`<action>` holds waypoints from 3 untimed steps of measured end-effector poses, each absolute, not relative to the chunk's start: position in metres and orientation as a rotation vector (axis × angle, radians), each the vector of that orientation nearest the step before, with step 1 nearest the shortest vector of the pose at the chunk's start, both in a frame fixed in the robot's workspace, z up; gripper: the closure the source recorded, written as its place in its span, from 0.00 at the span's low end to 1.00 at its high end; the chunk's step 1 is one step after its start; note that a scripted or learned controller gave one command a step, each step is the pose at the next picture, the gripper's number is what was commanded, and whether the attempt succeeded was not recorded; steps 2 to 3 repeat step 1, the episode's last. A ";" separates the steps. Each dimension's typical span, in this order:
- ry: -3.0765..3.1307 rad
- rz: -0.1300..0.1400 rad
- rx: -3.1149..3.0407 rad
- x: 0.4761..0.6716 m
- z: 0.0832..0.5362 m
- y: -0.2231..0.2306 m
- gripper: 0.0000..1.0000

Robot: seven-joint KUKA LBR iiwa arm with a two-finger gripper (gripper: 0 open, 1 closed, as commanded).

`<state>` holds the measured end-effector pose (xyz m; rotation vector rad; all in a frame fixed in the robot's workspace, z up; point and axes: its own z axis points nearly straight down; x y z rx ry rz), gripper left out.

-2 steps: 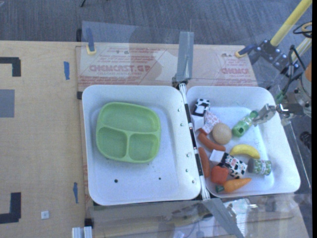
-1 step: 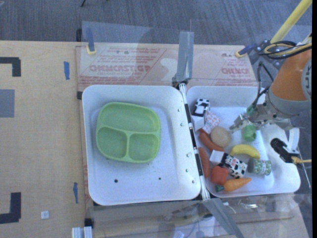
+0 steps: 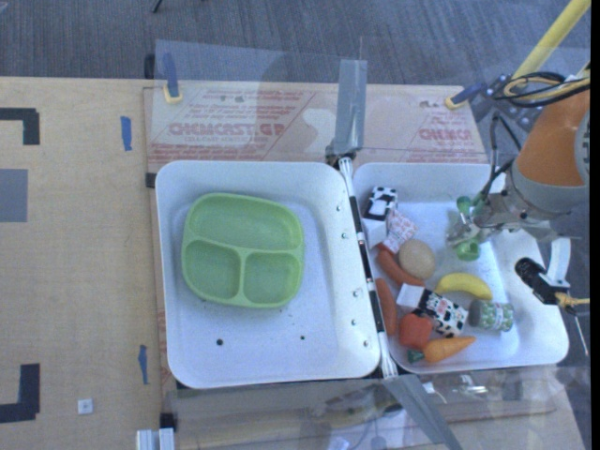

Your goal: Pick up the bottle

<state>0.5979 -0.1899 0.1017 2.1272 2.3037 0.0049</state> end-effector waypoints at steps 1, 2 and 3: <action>2.159 0.001 2.279 0.612 0.252 -0.131 1.00; 2.159 0.001 2.279 0.612 0.252 -0.131 1.00; 2.159 0.001 2.279 0.612 0.252 -0.131 1.00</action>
